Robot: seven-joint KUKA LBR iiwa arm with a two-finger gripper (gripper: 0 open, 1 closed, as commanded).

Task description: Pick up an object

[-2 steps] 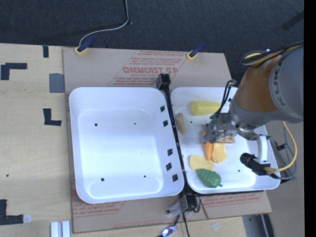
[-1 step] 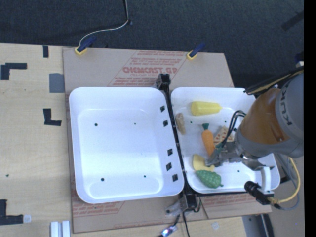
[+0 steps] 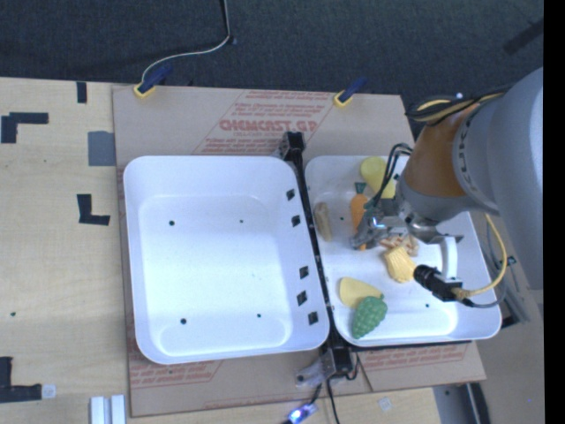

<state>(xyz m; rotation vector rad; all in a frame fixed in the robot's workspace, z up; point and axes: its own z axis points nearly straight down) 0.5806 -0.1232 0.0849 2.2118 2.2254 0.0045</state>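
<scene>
Reaching into the right-hand shallow white plastic bin (image 3: 459, 325), the end effector (image 3: 371, 234) is hanging low at the bin's centre left, among the toy foods; whether it is gripping anything I cannot tell, since the wrist is covering it.

Nearest the lower edge of the frame, a green knobbly toy vegetable (image 3: 369, 316) is lying beside a pale yellow wedge (image 3: 357, 289). Just right of the end effector, a yellow corn-like piece (image 3: 399, 261) is resting. A small orange object (image 3: 358, 208) is sitting right against the metal tip, with a tan oblong piece (image 3: 321, 220) to its left and a round yellow fruit (image 3: 375, 170) toward the upper part of the bin. Farther left, the other white bin (image 3: 212, 254) is sitting on the cardboard-covered tabletop (image 3: 256, 126).

Judging by this, the arm is lowering for a grasp, probably on the orange object. Next it would need to close firmly, then lift straight up.
</scene>
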